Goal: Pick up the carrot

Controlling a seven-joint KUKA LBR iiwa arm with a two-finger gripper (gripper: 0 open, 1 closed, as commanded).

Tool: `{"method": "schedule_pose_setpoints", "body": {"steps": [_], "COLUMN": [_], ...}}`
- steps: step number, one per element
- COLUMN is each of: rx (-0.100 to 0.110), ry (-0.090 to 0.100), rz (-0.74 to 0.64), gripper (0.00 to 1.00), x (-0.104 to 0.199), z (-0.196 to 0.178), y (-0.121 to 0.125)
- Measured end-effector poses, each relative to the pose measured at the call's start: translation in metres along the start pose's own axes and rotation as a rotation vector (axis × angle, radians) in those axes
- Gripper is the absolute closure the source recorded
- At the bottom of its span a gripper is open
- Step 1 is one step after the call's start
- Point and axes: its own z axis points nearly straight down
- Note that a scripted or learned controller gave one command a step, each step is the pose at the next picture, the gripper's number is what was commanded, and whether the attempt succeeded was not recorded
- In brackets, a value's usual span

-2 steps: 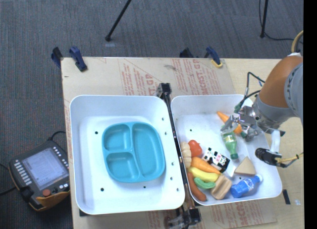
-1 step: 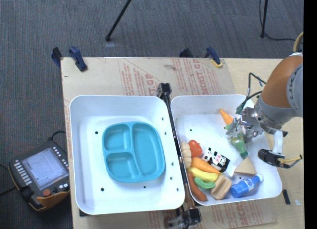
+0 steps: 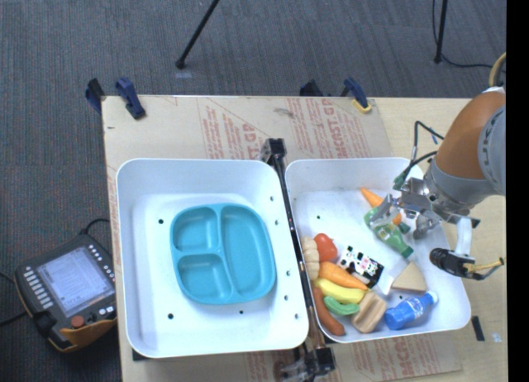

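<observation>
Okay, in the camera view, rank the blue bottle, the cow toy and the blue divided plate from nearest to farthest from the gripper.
From the gripper:
1. Cow toy, lower left of it, same bin.
2. Blue bottle, at that bin's near edge.
3. Blue divided plate, away in the left bin.

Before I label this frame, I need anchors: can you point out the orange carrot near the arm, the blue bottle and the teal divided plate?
Orange carrot (image 3: 371, 198): camera view, on its tapered body.
Blue bottle (image 3: 407, 312): camera view, mid-body.
Teal divided plate (image 3: 222, 253): camera view, on the ridge between compartments.
</observation>
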Motion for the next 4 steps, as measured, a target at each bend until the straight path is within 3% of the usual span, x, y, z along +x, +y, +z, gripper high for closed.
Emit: {"method": "schedule_pose_setpoints", "body": {"steps": [1, 2, 3, 4], "rx": [-0.018, -0.021, -0.018, -0.021], "ry": [-0.002, -0.006, -0.006, -0.009], "rz": [0.000, -0.211, -0.364, -0.470], "gripper": [0.00, 0.00, 0.00, 0.00], "x": [0.056, 0.019, 0.031, 0.006], "z": [0.012, -0.007, 0.012, -0.013], "y": [0.037, 0.048, 0.045, 0.052]}}
